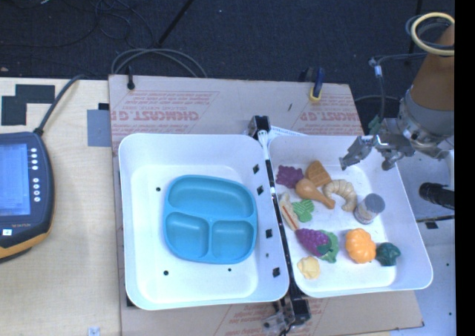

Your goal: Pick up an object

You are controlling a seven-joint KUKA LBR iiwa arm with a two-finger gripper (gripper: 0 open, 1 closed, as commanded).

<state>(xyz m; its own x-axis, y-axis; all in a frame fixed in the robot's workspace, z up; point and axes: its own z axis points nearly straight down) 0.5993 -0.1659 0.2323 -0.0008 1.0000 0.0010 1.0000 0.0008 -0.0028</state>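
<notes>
My gripper (371, 158) hangs over the far right part of the right bin (412, 253), its two fingers spread open with nothing between them. Below it in the bin lie several toy foods: a pale croissant (342, 190), a brown drumstick (313, 193), a tan wedge (319, 172) and a small purple bunch (289, 176). A grey can (369, 208) lies just below the gripper's left side. Nearer the front are purple grapes (315, 239), an orange pumpkin (359, 245), a dark green broccoli (387, 254), a green leafy piece (303, 210) and a pale yellow piece (309, 268).
The left bin (141, 171) holds a blue divided plate (209, 219). A ridge with black clips (269, 208) separates the bins. A control pendant (18, 186) rests on the bench at far left. Cables run across the dark floor behind.
</notes>
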